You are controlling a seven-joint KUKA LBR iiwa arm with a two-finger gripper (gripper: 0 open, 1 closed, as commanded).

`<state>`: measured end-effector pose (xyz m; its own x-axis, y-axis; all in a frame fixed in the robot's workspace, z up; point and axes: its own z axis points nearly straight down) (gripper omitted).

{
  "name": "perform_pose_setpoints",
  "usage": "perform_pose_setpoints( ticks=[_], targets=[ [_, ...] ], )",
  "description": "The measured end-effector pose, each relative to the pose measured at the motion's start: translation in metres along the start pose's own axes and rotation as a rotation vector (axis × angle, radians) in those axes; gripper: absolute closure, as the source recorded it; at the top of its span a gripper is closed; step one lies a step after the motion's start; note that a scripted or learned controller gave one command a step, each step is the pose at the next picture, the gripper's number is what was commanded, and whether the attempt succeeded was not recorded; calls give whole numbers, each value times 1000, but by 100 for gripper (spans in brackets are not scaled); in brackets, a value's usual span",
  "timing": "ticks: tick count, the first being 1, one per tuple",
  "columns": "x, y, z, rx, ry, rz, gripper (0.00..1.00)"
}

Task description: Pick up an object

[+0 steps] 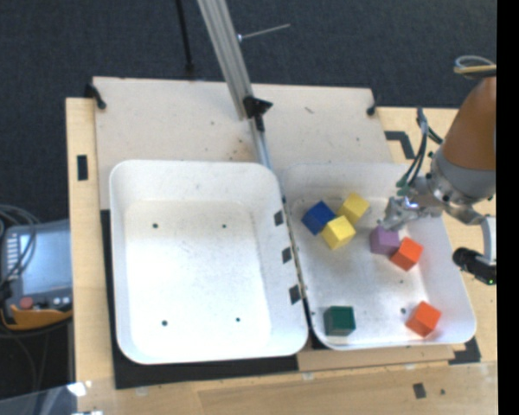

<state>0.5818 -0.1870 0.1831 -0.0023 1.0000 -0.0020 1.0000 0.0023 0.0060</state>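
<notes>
Claw (401,213) blurred, partly covering purple block (382,240); arm (471,145) cut off at right.

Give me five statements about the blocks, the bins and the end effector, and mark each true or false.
1. All the blocks lie in the right bin. True.
2. There are two green blocks. False: one green block, near that bin's front edge.
3. The blue block sits beside a yellow block. True.
4. The end effector hangs over the left bin. False: it is over the right bin, just above the purple block.
5. Two orange blocks are there. True: one by the purple block, another nearer the front.
</notes>
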Motion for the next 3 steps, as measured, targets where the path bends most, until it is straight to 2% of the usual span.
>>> perform_pose_setpoints(
  ticks=[1,2,3],
  targets=[
    [-10,8,-56,-2,-1,-1,100],
    [-12,9,-92,0,0,-2,100],
    [32,-3,-96,4,2,-3,100]
  ],
)
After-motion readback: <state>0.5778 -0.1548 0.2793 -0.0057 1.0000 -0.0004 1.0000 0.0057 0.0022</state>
